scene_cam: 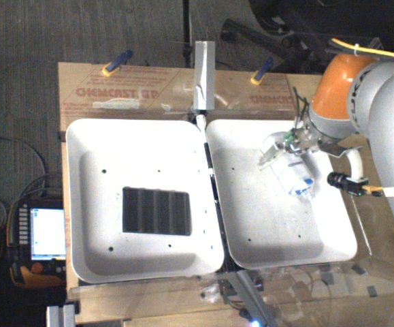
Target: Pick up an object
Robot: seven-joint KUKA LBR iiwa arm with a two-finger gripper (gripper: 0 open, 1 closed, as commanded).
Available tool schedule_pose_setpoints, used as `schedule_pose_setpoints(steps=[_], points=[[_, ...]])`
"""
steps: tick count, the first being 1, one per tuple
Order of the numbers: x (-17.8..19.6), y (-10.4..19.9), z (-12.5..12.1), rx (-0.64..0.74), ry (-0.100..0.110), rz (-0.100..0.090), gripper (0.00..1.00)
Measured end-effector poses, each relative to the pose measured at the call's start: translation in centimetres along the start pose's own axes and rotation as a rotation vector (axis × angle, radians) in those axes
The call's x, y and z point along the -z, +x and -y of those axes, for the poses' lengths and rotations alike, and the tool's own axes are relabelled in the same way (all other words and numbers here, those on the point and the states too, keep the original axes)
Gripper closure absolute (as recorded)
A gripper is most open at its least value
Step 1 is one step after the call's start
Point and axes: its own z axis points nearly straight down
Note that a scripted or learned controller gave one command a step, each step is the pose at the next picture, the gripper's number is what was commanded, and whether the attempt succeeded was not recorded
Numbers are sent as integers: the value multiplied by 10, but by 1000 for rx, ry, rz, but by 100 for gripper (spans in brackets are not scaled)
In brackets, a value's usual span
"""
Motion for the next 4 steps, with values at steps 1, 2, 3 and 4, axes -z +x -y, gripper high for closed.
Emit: schedule_pose_setpoints(steps=[1, 2, 3, 4], points=[[0, 58, 2, -153, -24, -3, 0], [107, 1, -13, -204, -11, -5, 0], [64, 4, -24, -376, -3, -9, 0], [3, -9, 23, -188, -12, -9, 0]])
